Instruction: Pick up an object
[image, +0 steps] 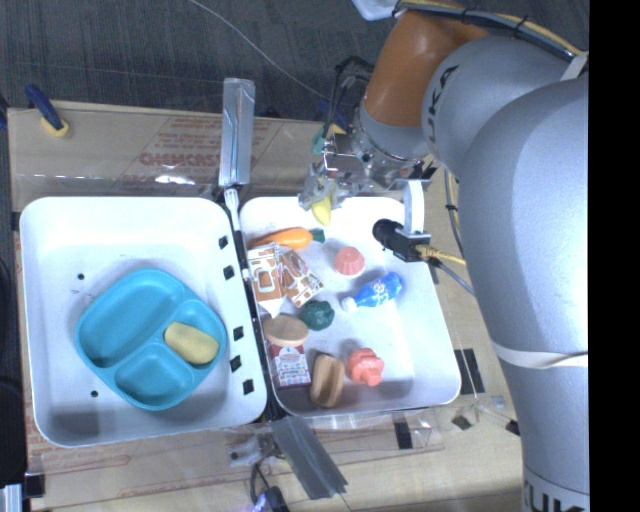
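Observation:
My gripper (322, 196) hangs over the far left corner of the right bin (440, 345). A small yellow object (321, 210) sits between its fingertips, just above the bin's rim, and the fingers are shut on it. Below it in the same bin lie an orange carrot (285, 238), a printed snack packet (281, 278), a pink cupcake-shaped toy (349, 262), a blue and white bottle (379, 291) and a dark green ball (318, 315). Nearer the front lie a tan-lidded jar (287, 330), a brown bread piece (327, 378) and a red-orange toy (365, 366).
The left bin (50, 250) holds a blue divided plate (130, 330) with a yellow potato-like piece (191, 342) in one compartment. A metal divider bar (237, 130) stands between the bins at the back. The grey arm (520, 200) covers the right side.

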